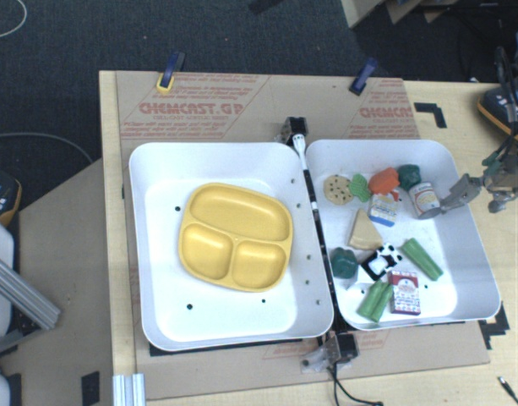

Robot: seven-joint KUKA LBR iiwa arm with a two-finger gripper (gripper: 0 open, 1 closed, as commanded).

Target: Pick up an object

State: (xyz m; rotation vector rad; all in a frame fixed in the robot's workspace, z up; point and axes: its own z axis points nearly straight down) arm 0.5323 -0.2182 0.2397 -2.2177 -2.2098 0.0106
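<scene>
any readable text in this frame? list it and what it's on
"CHEMCAST. G P" in red, printed on the brown board behind the left bin.
"CHEMCAST" again, partly cut off, on the same board behind the right bin.
Red card in the right bin: print too small to read.
Small can: label blurred, unreadable.

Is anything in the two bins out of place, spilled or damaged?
Nothing stands out. The yellow tray lies flat in the left bin; the small toys sit jumbled in the right bin, none over its rim.
</scene>
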